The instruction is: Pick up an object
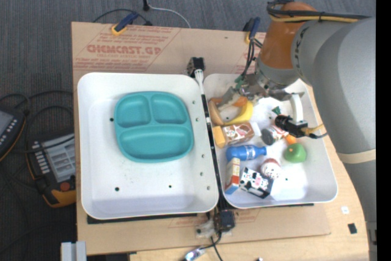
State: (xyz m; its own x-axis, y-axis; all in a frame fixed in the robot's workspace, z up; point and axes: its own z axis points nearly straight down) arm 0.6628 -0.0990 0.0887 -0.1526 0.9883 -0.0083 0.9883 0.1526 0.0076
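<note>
The grey two-finger gripper (244, 90) hangs low at the far edge of the right shallow white bin (317, 192), over a yellow curved plastic toy (235, 112). Whether anything is grasped cannot be told; lifting remains.

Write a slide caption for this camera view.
KUKA claw reaches into the cluttered right bin; teal divided plate sits in the left bin.

Brown bench (122, 49): 2 white bins (98, 192) (317, 186) side by side.
</note>
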